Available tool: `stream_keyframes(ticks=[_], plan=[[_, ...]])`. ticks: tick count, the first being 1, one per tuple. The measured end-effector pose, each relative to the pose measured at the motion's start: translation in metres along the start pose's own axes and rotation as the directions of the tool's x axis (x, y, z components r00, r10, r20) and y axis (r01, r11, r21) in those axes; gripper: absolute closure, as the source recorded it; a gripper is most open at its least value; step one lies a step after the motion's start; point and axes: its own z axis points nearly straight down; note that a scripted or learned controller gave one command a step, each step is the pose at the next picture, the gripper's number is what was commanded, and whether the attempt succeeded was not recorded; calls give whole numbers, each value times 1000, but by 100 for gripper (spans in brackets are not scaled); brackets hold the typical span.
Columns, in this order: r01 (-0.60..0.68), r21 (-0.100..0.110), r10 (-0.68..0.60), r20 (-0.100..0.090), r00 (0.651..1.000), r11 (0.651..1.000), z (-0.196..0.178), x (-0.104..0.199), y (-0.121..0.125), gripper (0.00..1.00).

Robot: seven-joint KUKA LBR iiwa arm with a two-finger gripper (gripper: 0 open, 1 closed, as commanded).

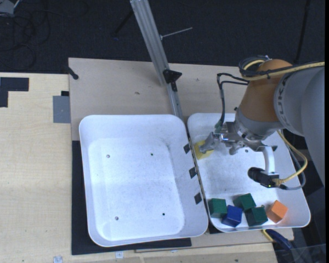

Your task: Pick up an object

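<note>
The claw hangs low over the far left part of the right bin, at a yellow object lying against that bin's left wall; whether its fingers are spread or closed, or grip the yellow object, cannot be told. Along the near edge of the same bin sit three green blocks, a blue block and an orange block. The left bin adjoins on the table.
</note>
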Motion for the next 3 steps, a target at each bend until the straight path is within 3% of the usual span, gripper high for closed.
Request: stream_keyframes(ticks=[1,2,3], plan=[[3,-9,-3,0,1000,1000,6,-6,-2,0],[-4,-13,4,0,1000,1000,-5,-8,-1,100],[-9,-9,9,-1,1000,1000,-12,-9,-3,100]])
